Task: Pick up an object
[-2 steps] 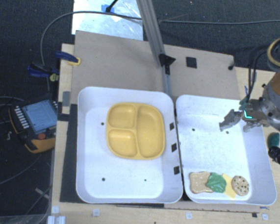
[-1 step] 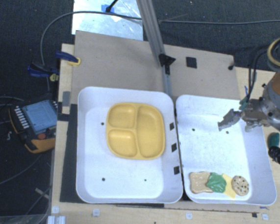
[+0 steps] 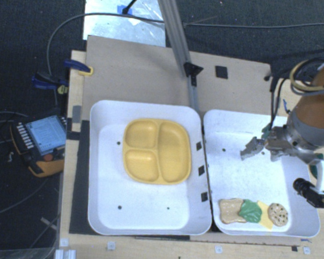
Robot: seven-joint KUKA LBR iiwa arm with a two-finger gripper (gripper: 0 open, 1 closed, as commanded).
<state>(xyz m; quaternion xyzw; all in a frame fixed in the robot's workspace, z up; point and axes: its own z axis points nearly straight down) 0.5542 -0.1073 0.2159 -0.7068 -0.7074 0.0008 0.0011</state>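
1. The desk (image 3: 156,74) carries two white bins side by side: the left bin (image 3: 103,206) and the right bin (image 3: 242,179).
2. A yellow plate (image 3: 157,151) with three compartments lies in the left bin, toward its upper middle.
3. Four small things lie in a row along the near edge of the right bin: a tan toast piece (image 3: 231,211), a green piece (image 3: 251,211), a yellow slice (image 3: 265,219) partly under the green piece, and a cookie (image 3: 278,214) at the right end.
4. The arm (image 3: 321,107) reaches in from the right over the right bin.
5. The pincer (image 3: 252,149) hangs over the upper middle of the right bin, well apart from the row; its fingers stand apart, nothing between them.
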